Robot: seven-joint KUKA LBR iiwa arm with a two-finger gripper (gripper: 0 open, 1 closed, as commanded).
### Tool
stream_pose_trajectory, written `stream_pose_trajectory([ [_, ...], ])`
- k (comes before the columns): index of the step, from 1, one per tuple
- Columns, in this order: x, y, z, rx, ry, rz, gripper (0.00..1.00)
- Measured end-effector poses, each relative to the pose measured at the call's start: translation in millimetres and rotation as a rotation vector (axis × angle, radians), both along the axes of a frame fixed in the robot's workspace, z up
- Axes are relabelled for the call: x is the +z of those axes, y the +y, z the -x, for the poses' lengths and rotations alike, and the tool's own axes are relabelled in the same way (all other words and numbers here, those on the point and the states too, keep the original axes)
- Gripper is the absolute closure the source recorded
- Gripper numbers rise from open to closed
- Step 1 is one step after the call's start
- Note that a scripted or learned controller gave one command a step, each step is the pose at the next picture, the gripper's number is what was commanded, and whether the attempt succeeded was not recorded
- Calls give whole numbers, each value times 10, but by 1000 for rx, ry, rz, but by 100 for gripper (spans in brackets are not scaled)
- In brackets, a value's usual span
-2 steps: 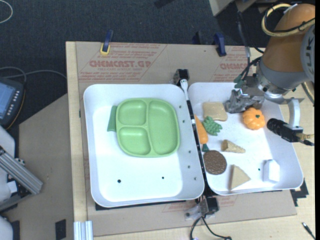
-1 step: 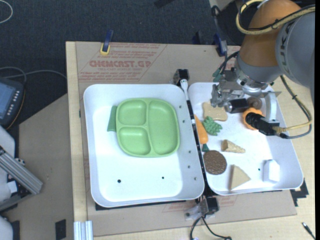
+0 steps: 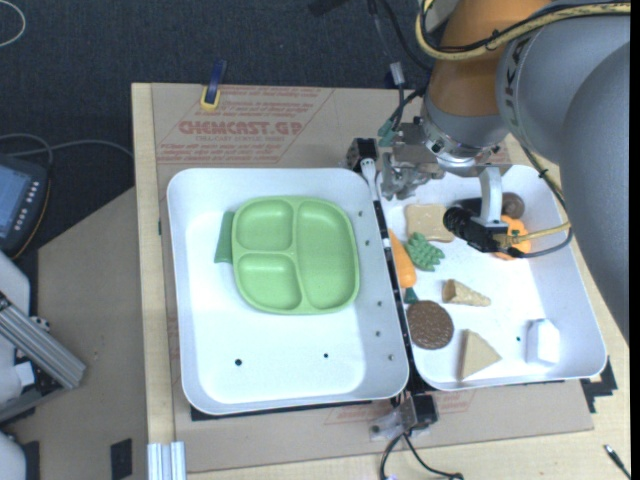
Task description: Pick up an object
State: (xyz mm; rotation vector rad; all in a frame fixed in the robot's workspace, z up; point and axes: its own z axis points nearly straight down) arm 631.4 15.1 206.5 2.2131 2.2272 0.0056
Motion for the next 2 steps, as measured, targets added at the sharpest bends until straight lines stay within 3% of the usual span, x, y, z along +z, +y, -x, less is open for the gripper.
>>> stream_pose_trajectory([
  [2, 86, 759, -371, -2, 0, 0, 100],
])
